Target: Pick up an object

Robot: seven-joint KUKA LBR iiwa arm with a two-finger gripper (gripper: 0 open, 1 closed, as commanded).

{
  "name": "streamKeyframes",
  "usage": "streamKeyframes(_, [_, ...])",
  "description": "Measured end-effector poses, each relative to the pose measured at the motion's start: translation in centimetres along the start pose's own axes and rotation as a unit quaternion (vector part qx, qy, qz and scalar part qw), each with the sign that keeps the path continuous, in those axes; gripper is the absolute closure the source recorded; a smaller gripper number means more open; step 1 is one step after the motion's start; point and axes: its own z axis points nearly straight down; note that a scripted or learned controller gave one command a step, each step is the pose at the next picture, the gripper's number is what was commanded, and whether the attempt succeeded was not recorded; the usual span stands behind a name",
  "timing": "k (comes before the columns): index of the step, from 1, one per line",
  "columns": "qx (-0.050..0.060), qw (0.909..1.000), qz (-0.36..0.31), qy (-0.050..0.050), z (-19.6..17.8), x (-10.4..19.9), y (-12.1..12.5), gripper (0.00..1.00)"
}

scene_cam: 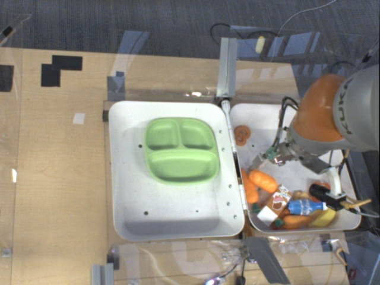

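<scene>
**Arm over the right bin, objects heaped at its near edge**

A pale wooden desk (53,177) carries two white bins; dark carpet (119,10) lies beyond its far edge. The left bin (124,218) holds a green divided plate (180,149). In the right bin (261,114), the tool (274,155) hangs above the bare middle; its opening cannot be told. An orange carrot (262,180), blue bottle (306,206) and banana (324,218) crowd the near edge.

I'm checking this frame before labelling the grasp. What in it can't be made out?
- Gripper, camera view: too small to tell whether it is open or shut.
- Right bin: far corner hidden by the arm.
- Toy pile: pieces overlap, so lower ones are partly covered.
</scene>
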Motion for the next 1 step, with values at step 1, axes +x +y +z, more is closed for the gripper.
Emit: streamKeyframes(1, [-0.001,0.9993,0.036,-0.002,-0.12,1.23,-3.4,0.0])
